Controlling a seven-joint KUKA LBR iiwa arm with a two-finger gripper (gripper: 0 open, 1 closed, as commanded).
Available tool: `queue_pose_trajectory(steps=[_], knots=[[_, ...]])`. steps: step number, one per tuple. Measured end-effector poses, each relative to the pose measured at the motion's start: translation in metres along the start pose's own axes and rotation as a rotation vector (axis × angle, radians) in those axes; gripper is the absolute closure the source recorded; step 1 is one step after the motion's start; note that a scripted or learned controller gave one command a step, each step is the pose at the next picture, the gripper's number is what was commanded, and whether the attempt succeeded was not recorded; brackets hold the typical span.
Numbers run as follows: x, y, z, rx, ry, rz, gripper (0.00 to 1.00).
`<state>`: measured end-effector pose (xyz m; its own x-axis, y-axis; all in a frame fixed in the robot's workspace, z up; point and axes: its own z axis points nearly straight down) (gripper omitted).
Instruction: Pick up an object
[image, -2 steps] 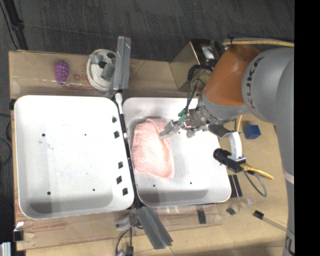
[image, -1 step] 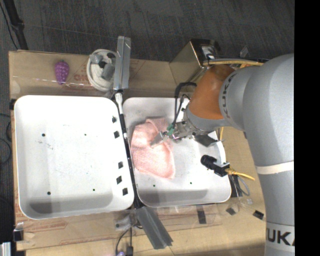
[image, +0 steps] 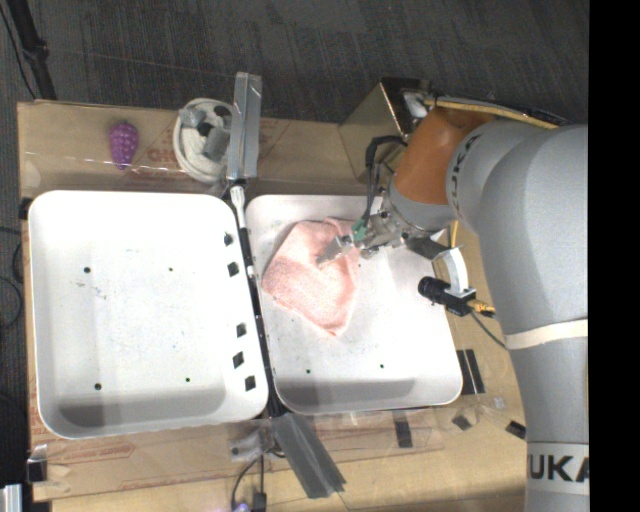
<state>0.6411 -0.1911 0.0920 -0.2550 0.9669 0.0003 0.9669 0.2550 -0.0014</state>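
We could not tell how the gripper (image: 345, 245) stood over the pink cloth (image: 312, 275) near the right bin's (image: 440, 375) far edge, so we feared it might pinch only a loose fold.

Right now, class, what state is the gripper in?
Gripper: at the upper right edge of the pink cloth in the right bin; open or closed cannot be told.

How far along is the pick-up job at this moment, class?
Done: the gripper has reached the right bin and sits at the upper edge of the pink cloth. In hand: nothing visibly lifted; the cloth lies flat on the bin floor. Left: grasping and raising it.
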Motion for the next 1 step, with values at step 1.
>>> queue_pose_trajectory(steps=[1], knots=[[0.0007, 0.0006, -0.0094, 0.002, 0.0, -0.004, 1.0]])
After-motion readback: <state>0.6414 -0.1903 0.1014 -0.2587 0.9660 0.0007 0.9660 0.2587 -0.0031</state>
